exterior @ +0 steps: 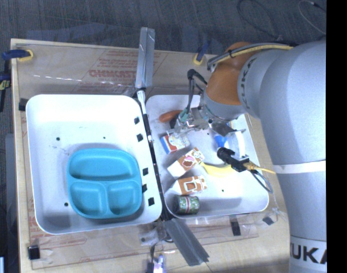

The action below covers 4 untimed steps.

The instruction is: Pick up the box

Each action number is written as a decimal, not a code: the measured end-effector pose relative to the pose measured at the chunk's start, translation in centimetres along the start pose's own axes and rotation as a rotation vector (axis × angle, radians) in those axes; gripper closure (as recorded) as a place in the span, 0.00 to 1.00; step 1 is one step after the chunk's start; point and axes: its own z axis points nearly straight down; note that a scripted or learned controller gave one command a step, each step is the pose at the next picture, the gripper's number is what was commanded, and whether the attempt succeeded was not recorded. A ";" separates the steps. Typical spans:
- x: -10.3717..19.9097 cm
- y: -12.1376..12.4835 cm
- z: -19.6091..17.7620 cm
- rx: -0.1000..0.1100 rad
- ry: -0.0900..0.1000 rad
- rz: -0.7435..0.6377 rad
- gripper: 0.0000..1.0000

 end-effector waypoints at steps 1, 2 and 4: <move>4.4 -4.3 0.9 -0.007 -0.003 -0.146 0.00; 5.9 -7.3 -1.5 0.013 0.011 -0.220 0.00; 0.4 4.6 1.2 0.005 0.006 -0.059 0.00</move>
